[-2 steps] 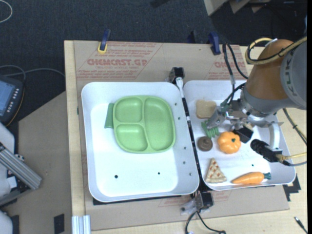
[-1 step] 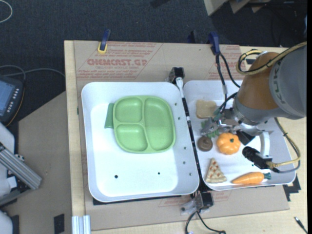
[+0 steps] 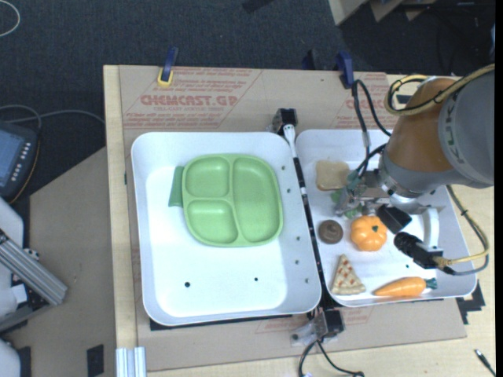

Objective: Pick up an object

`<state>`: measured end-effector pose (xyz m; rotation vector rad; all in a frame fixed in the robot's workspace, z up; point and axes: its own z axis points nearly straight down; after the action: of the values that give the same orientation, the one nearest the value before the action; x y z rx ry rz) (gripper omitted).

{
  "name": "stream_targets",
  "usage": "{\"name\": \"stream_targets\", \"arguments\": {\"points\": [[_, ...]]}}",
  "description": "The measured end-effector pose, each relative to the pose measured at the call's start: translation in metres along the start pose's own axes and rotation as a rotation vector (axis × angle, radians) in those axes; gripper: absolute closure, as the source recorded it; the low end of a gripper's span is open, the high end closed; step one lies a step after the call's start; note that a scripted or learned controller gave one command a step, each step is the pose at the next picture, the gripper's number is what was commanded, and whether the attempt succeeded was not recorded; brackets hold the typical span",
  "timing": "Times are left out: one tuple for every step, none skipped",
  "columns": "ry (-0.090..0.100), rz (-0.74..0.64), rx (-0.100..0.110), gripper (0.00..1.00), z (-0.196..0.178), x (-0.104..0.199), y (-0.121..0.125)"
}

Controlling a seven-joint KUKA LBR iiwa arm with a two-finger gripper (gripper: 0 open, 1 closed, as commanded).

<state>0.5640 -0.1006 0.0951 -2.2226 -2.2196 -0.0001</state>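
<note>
The grey arm's jaws (image 3: 357,197), whose spread cannot be told, are being held low in the right white bin (image 3: 456,210) at centre right of the frame, the round orange toy fruit (image 3: 368,233) lying just below-right, a brown disc (image 3: 330,231) lower left.

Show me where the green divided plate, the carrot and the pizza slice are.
green divided plate (image 3: 233,199): camera view, on the ridge where its three compartments meet.
carrot (image 3: 401,287): camera view, middle of its orange body.
pizza slice (image 3: 346,277): camera view, centre of the triangular slice.
</note>
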Motion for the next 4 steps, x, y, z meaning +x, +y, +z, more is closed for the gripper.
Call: {"name": "stream_targets", "arguments": {"points": [[-0.002, 0.000, -0.004, 1.00, -0.052, -0.008, -0.007], [-0.002, -0.001, -0.005, 1.00, -0.097, -0.010, -0.013], [-0.002, -0.002, -0.006, 1.00, -0.132, -0.010, -0.012], [0.000, -0.008, -0.005, 1.00, -0.132, 0.040, 0.029]]}}
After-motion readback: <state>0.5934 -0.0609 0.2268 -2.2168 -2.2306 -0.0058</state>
